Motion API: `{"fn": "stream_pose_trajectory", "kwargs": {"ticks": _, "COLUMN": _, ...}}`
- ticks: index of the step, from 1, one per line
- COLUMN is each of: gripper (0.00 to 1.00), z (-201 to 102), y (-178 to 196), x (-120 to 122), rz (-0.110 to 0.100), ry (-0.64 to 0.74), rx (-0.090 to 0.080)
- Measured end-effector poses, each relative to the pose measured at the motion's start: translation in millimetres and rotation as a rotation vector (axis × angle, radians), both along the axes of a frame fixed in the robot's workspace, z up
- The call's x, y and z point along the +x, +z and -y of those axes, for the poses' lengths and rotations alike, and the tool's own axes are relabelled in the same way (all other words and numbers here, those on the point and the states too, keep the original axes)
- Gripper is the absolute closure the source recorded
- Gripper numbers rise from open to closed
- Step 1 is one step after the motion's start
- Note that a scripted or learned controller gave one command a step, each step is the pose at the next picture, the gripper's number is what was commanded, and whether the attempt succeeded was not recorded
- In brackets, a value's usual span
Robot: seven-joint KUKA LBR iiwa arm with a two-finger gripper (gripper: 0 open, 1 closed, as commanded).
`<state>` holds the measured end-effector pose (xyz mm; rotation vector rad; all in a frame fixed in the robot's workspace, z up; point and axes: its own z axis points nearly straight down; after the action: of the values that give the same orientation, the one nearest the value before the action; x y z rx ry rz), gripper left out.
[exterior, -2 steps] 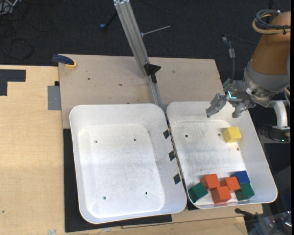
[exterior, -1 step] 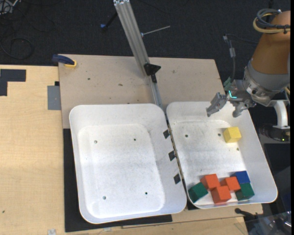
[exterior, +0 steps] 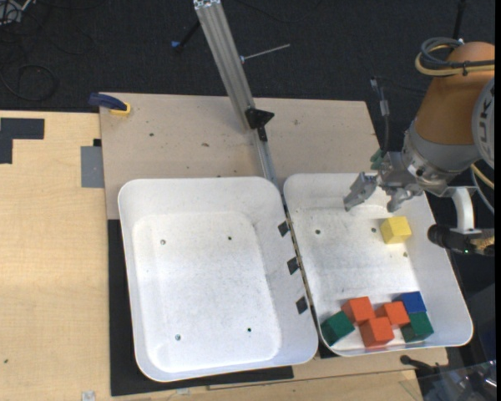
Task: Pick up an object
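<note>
Hand [exterior: 379,192]: your fingers stand spread apart, nothing between them, touching nothing, over the right bin [exterior: 451,295]. Yellow block [exterior: 395,230]: just below the hand, apart from it. Orange, green, blue blocks [exterior: 378,317]: clustered at the bin's near edge.

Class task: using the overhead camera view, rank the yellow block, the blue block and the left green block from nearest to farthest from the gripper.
1. Yellow block: just below the gripper, upper part of the right bin.
2. Blue block: near the bin's lower right corner.
3. Left green block: at the bin's bottom edge, left of the cluster.
</note>
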<state>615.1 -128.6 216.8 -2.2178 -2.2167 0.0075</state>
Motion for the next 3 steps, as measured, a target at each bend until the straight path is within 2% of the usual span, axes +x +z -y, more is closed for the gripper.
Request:
{"fn": "stream_pose_trajectory", "kwargs": {"ticks": 1, "gripper": 0.0, "z": -5, "y": -62, "x": 5, "rz": -0.002, "ry": 0.0, "rx": 0.001}}
{"fn": "stream_pose_trajectory", "kwargs": {"ticks": 2, "gripper": 0.0, "z": -12, "y": -124, "x": -3, "rz": -0.003, "ry": -0.002, "rx": 0.001}}
{"fn": "stream_pose_trajectory", "kwargs": {"ticks": 3, "gripper": 1.0, "z": -9, "y": -110, "x": -1, "rz": 0.003, "ry": -0.01, "rx": 0.001}}
